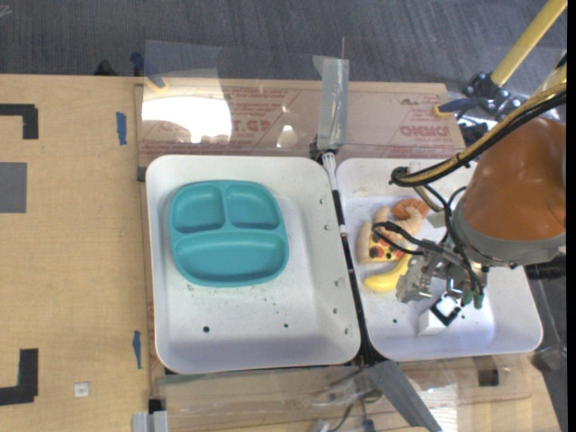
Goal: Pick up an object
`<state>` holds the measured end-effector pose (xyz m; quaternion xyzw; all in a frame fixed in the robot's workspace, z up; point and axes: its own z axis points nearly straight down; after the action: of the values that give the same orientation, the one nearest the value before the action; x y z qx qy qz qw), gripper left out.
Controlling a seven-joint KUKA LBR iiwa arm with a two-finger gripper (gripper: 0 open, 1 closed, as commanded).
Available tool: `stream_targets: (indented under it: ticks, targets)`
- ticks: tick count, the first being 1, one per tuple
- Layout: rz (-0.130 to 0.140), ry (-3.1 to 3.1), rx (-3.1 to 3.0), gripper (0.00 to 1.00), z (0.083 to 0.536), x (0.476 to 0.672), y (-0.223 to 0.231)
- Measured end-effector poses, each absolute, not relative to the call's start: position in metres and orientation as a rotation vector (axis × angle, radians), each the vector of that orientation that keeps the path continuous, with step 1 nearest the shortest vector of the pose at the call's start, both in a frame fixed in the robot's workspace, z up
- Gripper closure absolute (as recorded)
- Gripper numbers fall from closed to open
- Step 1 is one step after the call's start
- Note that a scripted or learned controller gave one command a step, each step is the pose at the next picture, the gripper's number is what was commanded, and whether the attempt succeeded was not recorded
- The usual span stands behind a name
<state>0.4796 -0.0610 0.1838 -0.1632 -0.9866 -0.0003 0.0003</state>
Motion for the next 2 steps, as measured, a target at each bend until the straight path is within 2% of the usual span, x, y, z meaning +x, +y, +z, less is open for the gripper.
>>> stream_targets:
  ticks: [1,2]
  targets:
    - [-0.006,-2.968,-1.042,1.0,0.212,0.48,0.061]
    - [0.0,-2.368,-2.065,1.0,0.236,0.479,0.099]
